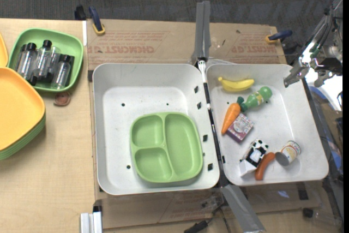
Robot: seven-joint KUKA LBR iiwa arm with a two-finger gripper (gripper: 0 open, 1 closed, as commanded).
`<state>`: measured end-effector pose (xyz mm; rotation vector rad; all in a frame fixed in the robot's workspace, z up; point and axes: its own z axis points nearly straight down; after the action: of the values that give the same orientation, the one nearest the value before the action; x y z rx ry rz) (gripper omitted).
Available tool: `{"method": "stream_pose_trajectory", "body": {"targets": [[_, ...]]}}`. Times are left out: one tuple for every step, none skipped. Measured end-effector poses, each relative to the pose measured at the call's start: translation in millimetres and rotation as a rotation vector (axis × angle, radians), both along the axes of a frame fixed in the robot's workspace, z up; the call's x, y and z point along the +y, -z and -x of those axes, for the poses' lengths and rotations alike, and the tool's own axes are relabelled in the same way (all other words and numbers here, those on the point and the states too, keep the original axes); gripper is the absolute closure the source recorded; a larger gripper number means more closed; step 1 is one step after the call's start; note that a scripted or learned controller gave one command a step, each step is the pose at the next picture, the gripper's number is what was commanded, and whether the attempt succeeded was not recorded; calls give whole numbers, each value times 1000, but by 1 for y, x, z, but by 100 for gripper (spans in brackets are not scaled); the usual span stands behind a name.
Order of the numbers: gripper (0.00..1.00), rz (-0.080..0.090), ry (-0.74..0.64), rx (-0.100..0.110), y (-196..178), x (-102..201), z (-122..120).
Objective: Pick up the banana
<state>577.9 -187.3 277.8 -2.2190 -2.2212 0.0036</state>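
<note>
The end effector (pixel 297 75) hangs at the right edge of the right bin (pixel 313 172), near that bin's far right corner, and how far it is open cannot be told from here; nothing shows in its grip. The banana (pixel 236 83) lies well to its left, at about the same depth, near the bin's far wall. Just nearer than the banana and still left of the end effector lie a green bottle (pixel 256 98) and a carrot (pixel 230 117), with a small purple box (pixel 240 127) beside the carrot. Nearer the camera, below the end effector, lie a tin can (pixel 288 153), a sausage (pixel 265 165) and a black-and-white toy (pixel 254 153). Far to the left, the left bin (pixel 109 117) holds a green divided tray (pixel 165 147).
</note>
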Motion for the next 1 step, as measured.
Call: {"method": "stream_pose_trajectory", "body": {"targets": [[100, 1, -2, 1, -8, -1, 0]]}}
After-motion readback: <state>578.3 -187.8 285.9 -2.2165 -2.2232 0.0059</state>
